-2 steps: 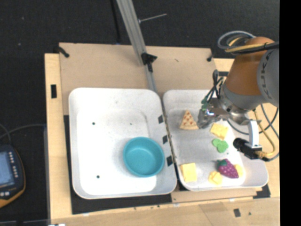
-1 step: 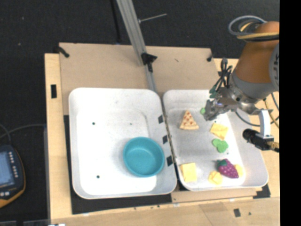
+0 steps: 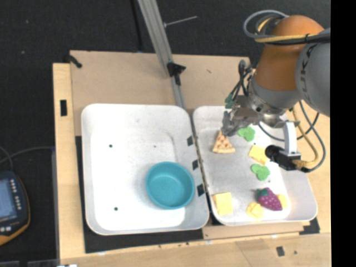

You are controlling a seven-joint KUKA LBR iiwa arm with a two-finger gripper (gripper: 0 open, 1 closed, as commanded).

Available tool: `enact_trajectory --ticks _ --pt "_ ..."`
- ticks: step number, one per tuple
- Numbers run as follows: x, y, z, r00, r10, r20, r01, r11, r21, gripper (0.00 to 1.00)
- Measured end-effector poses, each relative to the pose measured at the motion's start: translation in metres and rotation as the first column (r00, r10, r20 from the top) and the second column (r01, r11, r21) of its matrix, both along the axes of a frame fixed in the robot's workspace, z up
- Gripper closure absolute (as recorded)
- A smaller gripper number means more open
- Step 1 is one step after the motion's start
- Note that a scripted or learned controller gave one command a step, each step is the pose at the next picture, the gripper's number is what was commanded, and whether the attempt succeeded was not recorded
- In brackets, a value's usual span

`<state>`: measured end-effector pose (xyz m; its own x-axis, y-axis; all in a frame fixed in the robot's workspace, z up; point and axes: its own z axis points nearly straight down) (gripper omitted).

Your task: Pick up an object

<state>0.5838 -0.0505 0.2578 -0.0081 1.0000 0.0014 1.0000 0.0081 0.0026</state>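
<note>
Over the right bin point(image 3: 303, 202) we saw the arm point(image 3: 286, 60) reach in from the right, with its jaws point(image 3: 229, 125) low and just above the pizza slice point(image 3: 223, 144). We could not tell how far the jaws were open, and we saw nothing held in them.

The slice lay flat near the top left of that bin, close to the wall between the two bins. We thought it was the thing to pick, since it sat nearest the jaws. To do this well, we judged the jaws should come straight down over the middle of the slice and squeeze its thin sides. It looked flat and low, so it could slip out or get pushed along the floor. The wall nearby left little room on that side.

A green piece point(image 3: 246, 133) sat just beside the jaws, and we thought it could get bumped. Farther down lay a yellow block point(image 3: 257, 153), another green bit point(image 3: 260, 172), purple grapes point(image 3: 268, 198), a small yellow piece point(image 3: 254, 209) and a pale yellow square point(image 3: 223, 203).

The left bin point(image 3: 111, 127) held a blue bowl point(image 3: 169, 184). Both bins were white and smooth. They sat on a tan bench point(image 3: 128, 77), with dark floor point(image 3: 55, 21) around it and a grey pole point(image 3: 158, 35) leaning in from the top.
</note>
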Motion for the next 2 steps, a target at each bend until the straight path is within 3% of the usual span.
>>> enact_trajectory --ticks 2 --pt "0.018 0.109 0.006 1.0 0.0 -0.001 0.0 1.0 0.0 1.0"
